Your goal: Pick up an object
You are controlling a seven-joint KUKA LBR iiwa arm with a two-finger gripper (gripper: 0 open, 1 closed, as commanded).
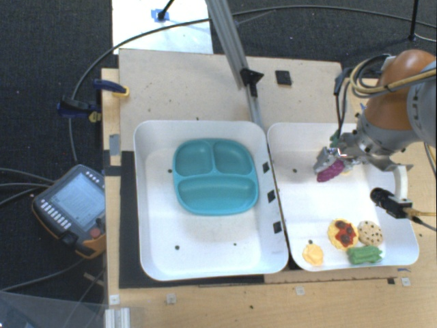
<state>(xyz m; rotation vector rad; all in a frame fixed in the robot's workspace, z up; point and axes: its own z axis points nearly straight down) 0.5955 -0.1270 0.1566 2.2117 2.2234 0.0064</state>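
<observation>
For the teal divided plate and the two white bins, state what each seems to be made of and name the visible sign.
Teal divided plate: probably moulded plastic, smooth with a soft sheen; one even colour, rounded compartment ridges.
Left white bin and right white bin: likely thin formed plastic, matte-to-satin; rounded corners, curled rims. Coated metal cannot be ruled out.

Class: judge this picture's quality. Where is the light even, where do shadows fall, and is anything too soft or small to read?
Camera view: light is even and diffuse over both white bins; only faint shadows edge the teal plate; the gripper by the purple item is too small and soft to read; the toy foods stay reasonably sharp.
</observation>
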